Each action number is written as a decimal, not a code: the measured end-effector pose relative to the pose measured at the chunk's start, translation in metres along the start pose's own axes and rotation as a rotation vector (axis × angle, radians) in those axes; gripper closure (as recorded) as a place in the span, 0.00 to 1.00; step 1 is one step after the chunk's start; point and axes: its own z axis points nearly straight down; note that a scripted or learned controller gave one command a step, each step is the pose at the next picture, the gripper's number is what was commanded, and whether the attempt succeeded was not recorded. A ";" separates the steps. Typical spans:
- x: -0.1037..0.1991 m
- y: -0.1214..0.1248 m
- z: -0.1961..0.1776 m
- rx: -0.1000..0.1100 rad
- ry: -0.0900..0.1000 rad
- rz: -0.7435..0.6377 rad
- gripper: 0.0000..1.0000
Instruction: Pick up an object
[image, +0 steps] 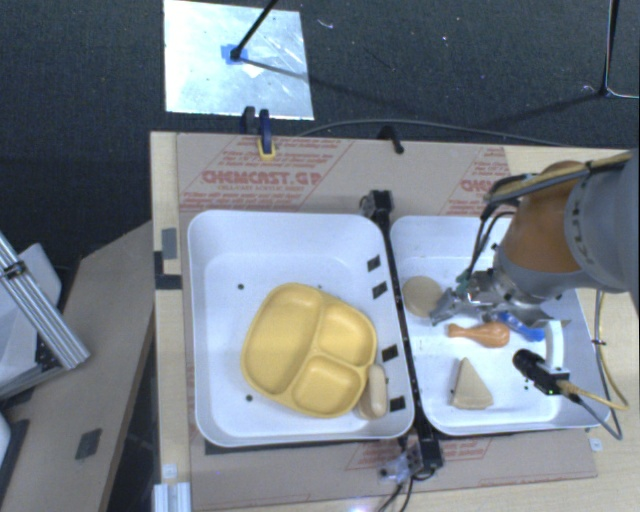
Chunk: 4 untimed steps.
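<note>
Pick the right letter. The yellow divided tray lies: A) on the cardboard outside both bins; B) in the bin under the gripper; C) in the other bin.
C: the yellow divided tray sits in the left-hand bin of the view, while the gripper hangs over the right-hand bin.

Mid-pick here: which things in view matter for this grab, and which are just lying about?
Likely in play: gripper, over the right bin; orange piece; tan disc; tan wedge; blue piece.
Lying about: yellow tray and beige roll in the left bin; shiny sheet.
</note>
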 end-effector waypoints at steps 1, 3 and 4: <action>-0.001 0.001 -0.013 -0.005 -0.001 0.000 1.00; 0.001 0.005 -0.105 -0.008 -0.001 -0.002 1.00; 0.001 0.006 -0.134 -0.006 -0.001 -0.003 1.00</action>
